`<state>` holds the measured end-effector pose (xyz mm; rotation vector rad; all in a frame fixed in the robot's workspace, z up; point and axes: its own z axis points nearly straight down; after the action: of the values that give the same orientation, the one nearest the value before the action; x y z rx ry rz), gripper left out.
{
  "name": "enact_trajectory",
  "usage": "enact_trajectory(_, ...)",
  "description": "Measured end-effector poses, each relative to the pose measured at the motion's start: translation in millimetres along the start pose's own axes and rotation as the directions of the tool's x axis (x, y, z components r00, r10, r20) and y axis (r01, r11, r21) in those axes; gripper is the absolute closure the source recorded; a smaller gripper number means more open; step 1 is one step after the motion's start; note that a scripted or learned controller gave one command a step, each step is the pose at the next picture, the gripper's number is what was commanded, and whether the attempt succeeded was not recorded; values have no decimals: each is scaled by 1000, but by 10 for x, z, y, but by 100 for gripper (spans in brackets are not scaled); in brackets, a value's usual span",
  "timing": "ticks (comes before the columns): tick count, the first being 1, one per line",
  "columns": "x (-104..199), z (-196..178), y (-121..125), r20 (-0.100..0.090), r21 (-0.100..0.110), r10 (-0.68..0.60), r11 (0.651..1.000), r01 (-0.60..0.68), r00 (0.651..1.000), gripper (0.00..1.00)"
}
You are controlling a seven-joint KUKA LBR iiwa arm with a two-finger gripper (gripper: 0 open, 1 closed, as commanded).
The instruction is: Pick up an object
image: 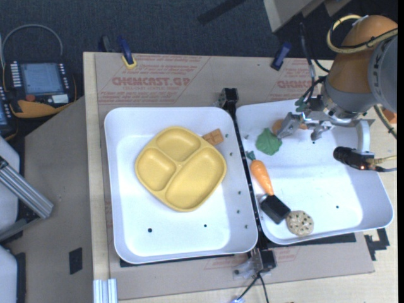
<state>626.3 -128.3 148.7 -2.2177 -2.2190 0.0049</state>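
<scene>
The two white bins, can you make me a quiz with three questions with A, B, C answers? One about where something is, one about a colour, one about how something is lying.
1. Where is the yellow plate?
A. left bin
B. right bin
C. on the floor

2. What colour is the lumpy thing near the gripper?
A. blue
B. green
C. pink

3. How is the carrot?
A. lying flat in the right bin
B. held up in the air
C. sitting on the yellow plate

Answers: 1 A, it rests in the left bin. 2 B, it is leafy green. 3 A, it lies along that bin's left side.
</scene>
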Motion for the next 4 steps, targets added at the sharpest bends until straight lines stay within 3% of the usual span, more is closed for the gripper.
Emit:
enact_trajectory(1,9,576,66,3,-8,-1,1000,1,1000,0)
enact_trajectory(2,5,578,100,3,-14,-1,1000,1,1000,0)
enact_trajectory(3,14,439,129,2,-24,-1,1000,1,1000,100)
enact_trajectory(4,-44,-172,84,3,-12,1,1000,-1,1000,100)
